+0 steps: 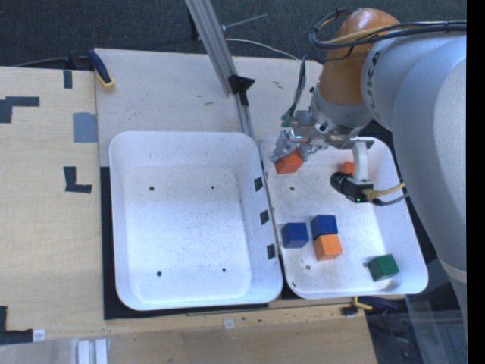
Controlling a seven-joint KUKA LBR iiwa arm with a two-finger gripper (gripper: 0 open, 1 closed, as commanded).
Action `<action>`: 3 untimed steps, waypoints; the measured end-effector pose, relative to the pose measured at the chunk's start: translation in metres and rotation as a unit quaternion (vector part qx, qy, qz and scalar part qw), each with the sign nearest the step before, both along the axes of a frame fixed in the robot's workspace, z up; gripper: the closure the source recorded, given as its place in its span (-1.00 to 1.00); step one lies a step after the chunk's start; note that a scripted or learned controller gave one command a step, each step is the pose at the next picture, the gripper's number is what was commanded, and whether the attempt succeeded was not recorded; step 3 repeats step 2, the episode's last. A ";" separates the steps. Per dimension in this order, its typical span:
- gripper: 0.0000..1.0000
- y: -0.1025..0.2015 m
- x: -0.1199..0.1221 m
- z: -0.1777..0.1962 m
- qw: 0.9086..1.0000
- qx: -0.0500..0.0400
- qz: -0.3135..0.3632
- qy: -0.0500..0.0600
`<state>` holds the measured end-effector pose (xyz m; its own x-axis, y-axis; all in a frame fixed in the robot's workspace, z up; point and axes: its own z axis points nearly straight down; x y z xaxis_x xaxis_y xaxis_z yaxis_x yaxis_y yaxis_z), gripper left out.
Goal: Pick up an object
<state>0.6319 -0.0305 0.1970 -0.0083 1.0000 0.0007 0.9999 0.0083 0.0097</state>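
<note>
Camera view showed the gripper [292, 149] clamped on an orange block [288, 163] above the upper left corner of the right bin [402, 283], the pick apparently made. Two blue blocks [309, 229], another orange block [327, 246] and a green block [383, 266] lay below; only lifting clear seemingly remained.

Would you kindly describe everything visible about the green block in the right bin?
The green block is a small, dark green cube with a matte look. It sits alone near the front right corner of the right bin, slightly rotated against the bin's edges, resting on the white floor. It touches no other block.
</note>
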 end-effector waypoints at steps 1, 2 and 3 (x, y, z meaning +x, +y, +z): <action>1.00 0.082 -0.078 -0.006 1.000 0.001 0.000 0.008; 1.00 0.065 -0.072 -0.001 1.000 -0.001 -0.004 0.006; 1.00 0.065 -0.072 -0.001 1.000 -0.001 -0.004 0.006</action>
